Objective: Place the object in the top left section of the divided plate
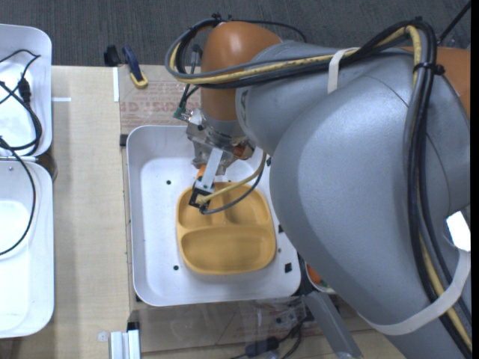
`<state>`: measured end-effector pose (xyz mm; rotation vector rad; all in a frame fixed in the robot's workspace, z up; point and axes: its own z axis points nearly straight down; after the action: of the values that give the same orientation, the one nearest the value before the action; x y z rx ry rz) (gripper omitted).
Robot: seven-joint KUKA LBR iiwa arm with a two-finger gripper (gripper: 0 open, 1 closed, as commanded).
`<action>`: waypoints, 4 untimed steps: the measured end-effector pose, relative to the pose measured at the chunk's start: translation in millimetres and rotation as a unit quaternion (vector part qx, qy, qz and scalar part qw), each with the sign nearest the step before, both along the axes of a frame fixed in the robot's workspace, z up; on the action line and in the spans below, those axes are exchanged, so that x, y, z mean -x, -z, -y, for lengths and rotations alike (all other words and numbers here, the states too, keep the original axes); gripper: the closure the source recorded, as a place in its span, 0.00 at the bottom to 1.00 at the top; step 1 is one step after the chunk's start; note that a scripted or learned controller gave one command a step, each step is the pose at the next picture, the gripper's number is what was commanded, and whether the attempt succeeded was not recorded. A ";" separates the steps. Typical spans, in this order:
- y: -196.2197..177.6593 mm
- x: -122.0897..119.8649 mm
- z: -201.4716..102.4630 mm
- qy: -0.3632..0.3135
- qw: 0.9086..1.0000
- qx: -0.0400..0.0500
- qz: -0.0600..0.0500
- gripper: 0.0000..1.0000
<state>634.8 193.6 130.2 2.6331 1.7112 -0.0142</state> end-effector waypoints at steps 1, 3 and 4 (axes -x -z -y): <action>-17.3 75.1 11.5 0.091 0.996 -0.002 0.001 1.00; -60.3 99.5 123.9 0.187 0.982 -0.001 0.002 1.00; -8.5 69.4 57.1 0.181 0.984 0.000 0.001 1.00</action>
<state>565.5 136.5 138.7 2.9000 1.2072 -0.0103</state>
